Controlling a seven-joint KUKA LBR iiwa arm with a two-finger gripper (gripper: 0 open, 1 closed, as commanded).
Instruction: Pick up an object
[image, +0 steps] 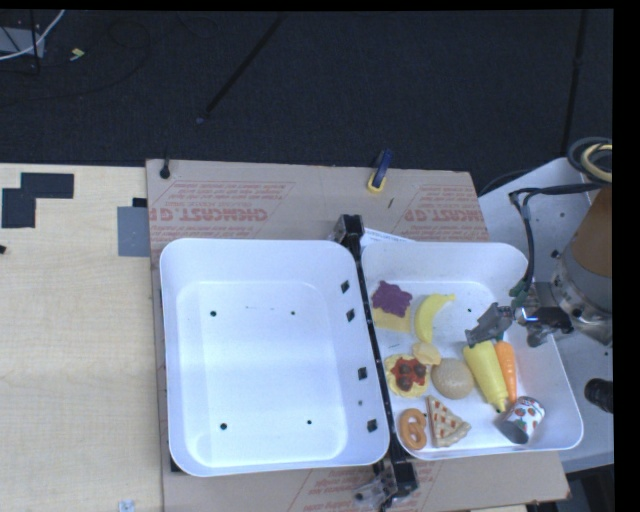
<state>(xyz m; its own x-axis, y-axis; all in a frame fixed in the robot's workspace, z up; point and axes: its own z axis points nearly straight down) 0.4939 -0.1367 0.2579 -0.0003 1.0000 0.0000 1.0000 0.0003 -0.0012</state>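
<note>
The right bin (500, 258) holds several toy foods: a purple grape bunch (392, 297), a banana (432, 313), a long yellow piece (485, 372) lying beside an orange carrot (508, 368), a tan bun (452, 379), a red-berry piece (407, 372), a pretzel (411, 428), a pizza slice (448, 425) and a white-and-red piece (523, 416). My gripper (491, 325) reaches in from the right and hangs just above the top ends of the yellow piece and the carrot. I see nothing held in it.
The left bin (180, 300) lies beside the right one, with a black divider (365, 345) between them. A blue-and-yellow clamp (379, 172) sits on the cardboard behind the bins. Cables (530, 215) hang at the right.
</note>
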